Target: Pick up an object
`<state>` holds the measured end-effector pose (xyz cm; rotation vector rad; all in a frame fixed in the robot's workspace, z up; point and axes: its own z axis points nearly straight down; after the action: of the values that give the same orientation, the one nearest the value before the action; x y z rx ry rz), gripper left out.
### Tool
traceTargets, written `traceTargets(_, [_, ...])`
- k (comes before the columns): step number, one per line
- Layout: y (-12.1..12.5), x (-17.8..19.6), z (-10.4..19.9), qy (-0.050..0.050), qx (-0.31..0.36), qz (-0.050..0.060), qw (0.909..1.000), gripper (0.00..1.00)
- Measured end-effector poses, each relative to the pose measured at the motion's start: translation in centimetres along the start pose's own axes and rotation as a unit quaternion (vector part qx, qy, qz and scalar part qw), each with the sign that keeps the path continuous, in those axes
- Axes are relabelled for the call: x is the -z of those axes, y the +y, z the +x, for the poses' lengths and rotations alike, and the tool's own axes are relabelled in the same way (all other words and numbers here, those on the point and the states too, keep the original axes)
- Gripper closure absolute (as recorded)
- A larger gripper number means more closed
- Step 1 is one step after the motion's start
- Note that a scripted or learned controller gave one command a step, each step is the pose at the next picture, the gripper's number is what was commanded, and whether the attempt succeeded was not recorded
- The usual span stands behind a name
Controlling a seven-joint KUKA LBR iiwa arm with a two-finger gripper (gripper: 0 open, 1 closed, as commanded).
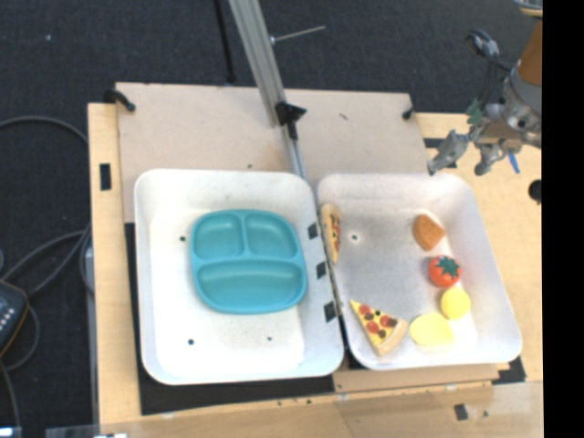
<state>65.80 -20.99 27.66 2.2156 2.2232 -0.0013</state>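
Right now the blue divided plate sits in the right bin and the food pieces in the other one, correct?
Not quite: the camera view shows the blue divided plate in the left bin. The food pieces, such as the pizza slice and tomato, lie in the right bin.

- Floor [109,26]: dark, near-black carpet with a speckled weave, showing along the top and left of the bench.
- Bench top [365,121]: pale tan board, a lighter sheet laid over its far half, held by small black clips [124,101] at the far corners.
- Aluminium extrusion post [257,44]: rises at a slant from the bench's far middle, with a black bracket [289,114] at its base.
- Black cables [36,153]: looping over the carpet at left, near the bench's edge.
- Dark device [9,313]: at the far left edge, partly cut off; cannot identify.
- Light: even, diffuse, soft shadows.
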Motion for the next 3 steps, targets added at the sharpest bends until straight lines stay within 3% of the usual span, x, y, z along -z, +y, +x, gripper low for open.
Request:
traceTargets(1, [0.0,0.0,0.0,0.0,0.001,0.0,1.0,0.0])
traceTargets(3, [-1.4,-9.9,0.1,0.001,-0.002,0.002,1.0,0.0])
